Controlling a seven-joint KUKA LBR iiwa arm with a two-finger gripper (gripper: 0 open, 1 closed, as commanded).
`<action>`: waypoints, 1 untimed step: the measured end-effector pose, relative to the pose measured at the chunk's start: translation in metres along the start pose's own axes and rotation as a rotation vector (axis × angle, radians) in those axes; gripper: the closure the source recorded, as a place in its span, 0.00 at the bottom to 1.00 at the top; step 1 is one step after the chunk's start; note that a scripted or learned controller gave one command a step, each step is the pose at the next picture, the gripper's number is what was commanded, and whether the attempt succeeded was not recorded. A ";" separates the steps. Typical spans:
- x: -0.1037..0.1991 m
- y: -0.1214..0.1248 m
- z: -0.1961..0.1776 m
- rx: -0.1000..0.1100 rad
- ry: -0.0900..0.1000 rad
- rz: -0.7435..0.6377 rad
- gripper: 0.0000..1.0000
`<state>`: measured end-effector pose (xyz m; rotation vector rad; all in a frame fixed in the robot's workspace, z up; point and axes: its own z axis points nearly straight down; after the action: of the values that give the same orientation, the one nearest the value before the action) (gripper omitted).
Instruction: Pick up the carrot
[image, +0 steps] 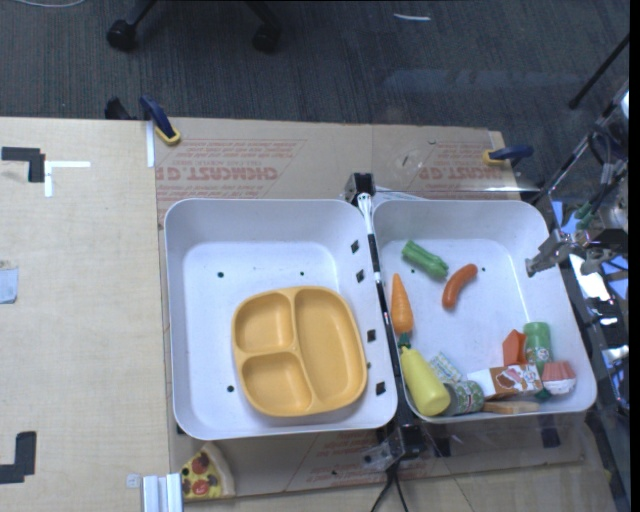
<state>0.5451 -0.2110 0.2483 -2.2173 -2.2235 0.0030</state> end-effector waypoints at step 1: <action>0.052 0.038 -0.261 -0.003 -0.003 -0.269 0.00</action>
<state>0.5832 -0.1590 0.5093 -1.9009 -2.5037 0.0027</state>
